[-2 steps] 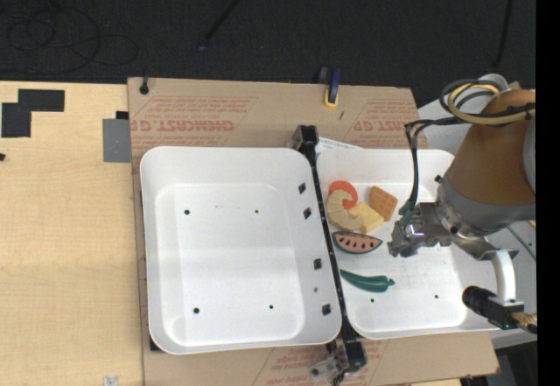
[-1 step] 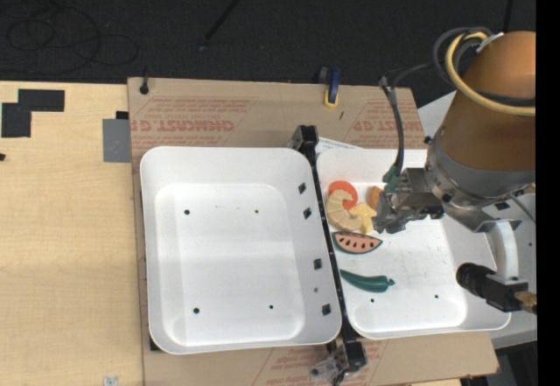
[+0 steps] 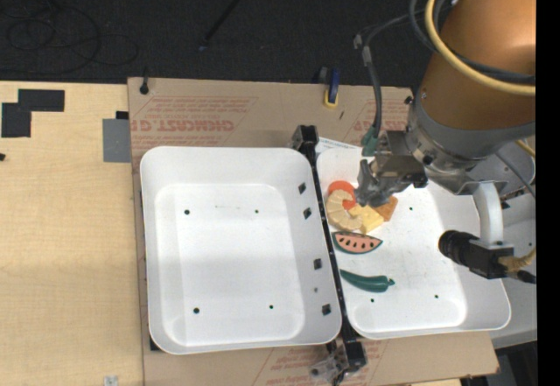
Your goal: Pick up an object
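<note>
Several toy foods (image 3: 359,216) lie beneath the arm (image 3: 477,78) in the right bin (image 3: 437,305).

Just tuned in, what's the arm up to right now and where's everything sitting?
The KUKA arm reaches in from the right, its gripper lowered into the right bin over a small pile of toy food: an orange-and-red round piece and yellow pieces. A watermelon slice and a green chili pepper lie just below the pile, apart from the gripper. Nothing looks lifted yet. The left bin sits alongside.
</note>
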{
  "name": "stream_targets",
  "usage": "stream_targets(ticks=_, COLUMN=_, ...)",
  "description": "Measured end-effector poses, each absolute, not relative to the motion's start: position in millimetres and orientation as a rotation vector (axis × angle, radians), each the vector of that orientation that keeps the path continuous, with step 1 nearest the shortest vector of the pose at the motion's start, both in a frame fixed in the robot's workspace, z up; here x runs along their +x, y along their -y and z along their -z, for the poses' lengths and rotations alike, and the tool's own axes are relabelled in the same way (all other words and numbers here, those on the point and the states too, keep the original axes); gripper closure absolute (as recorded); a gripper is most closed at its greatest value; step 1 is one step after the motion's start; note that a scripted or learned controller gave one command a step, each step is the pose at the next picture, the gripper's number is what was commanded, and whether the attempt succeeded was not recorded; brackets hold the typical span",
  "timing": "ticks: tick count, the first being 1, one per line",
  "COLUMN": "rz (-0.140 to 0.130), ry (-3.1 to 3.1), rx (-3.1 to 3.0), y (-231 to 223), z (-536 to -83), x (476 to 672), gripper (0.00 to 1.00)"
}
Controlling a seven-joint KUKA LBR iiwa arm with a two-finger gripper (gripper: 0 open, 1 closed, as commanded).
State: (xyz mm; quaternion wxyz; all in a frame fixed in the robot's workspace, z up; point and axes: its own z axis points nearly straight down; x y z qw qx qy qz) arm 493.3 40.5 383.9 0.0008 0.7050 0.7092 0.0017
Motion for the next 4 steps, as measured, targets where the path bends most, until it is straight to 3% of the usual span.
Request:
stream_targets(ticks=1, rz=-0.004, ry=-2.228, rx=2.214, y=-90, z=-437, x=475.5, gripper=1.00)
stream_targets(ticks=2, rz=-0.002, ry=-2.224, rx=2.218, y=-110, z=-479, x=476.2, gripper=1.00)
stream_targets(ticks=3, rz=-0.003, ry=-2.225, rx=2.217, y=-139, z=-525, x=496.2, gripper=1.00)
stream_targets(ticks=4, rz=0.003, ry=-2.233, rx=2.214, y=-214, z=-538, x=474.5, gripper=1.00)
